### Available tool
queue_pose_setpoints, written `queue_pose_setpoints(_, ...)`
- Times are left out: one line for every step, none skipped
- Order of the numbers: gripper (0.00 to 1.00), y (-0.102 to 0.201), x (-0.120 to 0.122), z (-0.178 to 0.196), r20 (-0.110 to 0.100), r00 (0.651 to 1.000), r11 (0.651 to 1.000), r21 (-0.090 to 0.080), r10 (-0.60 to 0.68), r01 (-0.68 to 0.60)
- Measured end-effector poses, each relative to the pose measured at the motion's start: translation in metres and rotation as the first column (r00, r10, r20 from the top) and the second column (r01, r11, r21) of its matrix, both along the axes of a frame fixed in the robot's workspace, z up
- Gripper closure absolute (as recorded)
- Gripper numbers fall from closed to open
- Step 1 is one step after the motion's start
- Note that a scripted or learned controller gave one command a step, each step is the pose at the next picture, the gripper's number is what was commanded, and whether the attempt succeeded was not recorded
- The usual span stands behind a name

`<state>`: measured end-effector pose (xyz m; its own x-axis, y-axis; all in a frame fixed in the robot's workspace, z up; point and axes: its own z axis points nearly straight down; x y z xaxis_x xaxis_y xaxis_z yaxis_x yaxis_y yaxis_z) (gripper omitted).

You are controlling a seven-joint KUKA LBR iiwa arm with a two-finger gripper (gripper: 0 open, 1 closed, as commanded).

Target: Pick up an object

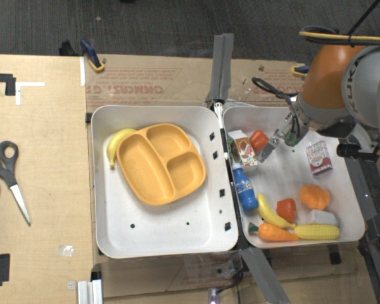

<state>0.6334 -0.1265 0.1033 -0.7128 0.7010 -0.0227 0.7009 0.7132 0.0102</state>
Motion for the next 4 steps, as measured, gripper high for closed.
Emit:
queue_pose_setpoints(0.00,0.006,0.017,-0.001,-0.006,0.853,0.853,0.009,-0.522,0.522)
queue_pose_setpoints(1.00,0.007,0.015,0.007,-0.015,0.855,0.855,0.004,-0.519,0.519)
queue_pose_setpoints(0.00,0.007,0.017,0.008,-0.008,0.855,0.855,0.008,-0.518,0.518)
queue_pose_setpoints(0.00,0.019,0.029,-0.001,-0.005,0.765,0.765,0.009,-0.644,0.644)
